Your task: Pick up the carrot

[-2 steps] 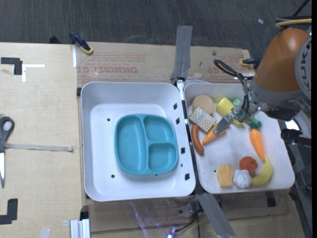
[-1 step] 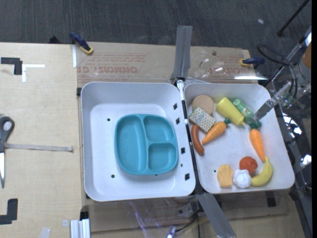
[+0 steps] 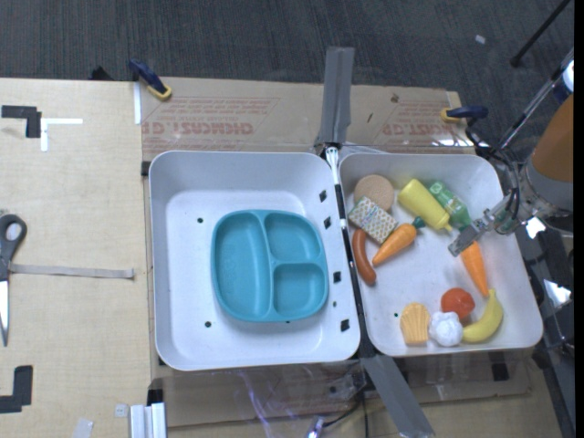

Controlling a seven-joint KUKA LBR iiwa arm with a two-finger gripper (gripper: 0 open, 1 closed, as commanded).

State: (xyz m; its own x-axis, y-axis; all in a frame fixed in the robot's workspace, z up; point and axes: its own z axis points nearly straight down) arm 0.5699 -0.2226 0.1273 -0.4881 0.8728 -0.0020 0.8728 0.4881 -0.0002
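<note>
The gripper (image 3: 467, 235) hovers near the right bin's (image 3: 438, 345) right edge, just above a carrot (image 3: 474, 266); whether it is wide or narrow I cannot tell; likely the approach step; next, descend and grasp.

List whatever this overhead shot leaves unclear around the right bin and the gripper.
- Gripper: small and blurred in the camera view; whether its fingers are open or shut cannot be told.
- Grey arm with orange band: cut off by the right edge.
- Small orange carrot beside the gripper: contact cannot be judged.
- Green object behind the yellow bottle: partly hidden, too small to identify.
</note>
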